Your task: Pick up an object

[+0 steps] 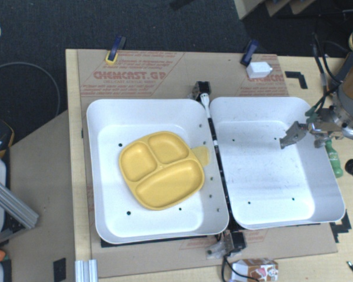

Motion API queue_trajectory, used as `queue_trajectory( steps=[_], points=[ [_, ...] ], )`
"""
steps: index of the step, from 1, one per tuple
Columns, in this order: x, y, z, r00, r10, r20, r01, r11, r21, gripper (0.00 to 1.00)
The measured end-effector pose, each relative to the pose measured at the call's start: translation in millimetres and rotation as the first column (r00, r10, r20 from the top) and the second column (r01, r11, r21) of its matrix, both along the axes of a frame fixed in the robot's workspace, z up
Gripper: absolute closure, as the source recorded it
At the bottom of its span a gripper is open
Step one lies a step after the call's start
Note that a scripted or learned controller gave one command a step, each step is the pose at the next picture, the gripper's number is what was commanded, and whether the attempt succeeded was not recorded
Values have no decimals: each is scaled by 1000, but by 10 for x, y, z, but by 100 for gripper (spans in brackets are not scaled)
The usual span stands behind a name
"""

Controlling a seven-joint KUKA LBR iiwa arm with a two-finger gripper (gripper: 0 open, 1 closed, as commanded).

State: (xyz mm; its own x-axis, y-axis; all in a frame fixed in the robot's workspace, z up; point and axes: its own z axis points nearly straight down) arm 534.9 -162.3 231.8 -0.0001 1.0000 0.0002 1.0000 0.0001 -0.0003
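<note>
I see the yellow divided plate (161,170) lying flat in the left bin (100,157), roughly centred on the bin floor, three compartments facing up: two small ones toward the far side, one long one toward the near side. A small yellow tab sticks out from its right edge toward the wall shared with the right bin (265,175). The plate is clear of the bin walls on every side. The arm (348,98) comes in from the right and the claw (294,135) hangs over the far-right part of the right bin, well apart from the plate, with the shared wall between them. One grey finger (292,136) points left and down toward the bin floor; I can't tell how far open the claw is from this angle, and I see nothing between its fingers. A green part (334,159) hangs beside the wrist over the right bin's rim. On the tabletop (165,72) beyond the bins sit a white block (259,70) and a yellow clamp (112,54).
</note>
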Motion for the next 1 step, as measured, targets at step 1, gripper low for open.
queue_trajectory(
  steps=[1],
  points=[
    [-529,991,1798,1000,11,21,-11,1000,2,0]
  ],
)
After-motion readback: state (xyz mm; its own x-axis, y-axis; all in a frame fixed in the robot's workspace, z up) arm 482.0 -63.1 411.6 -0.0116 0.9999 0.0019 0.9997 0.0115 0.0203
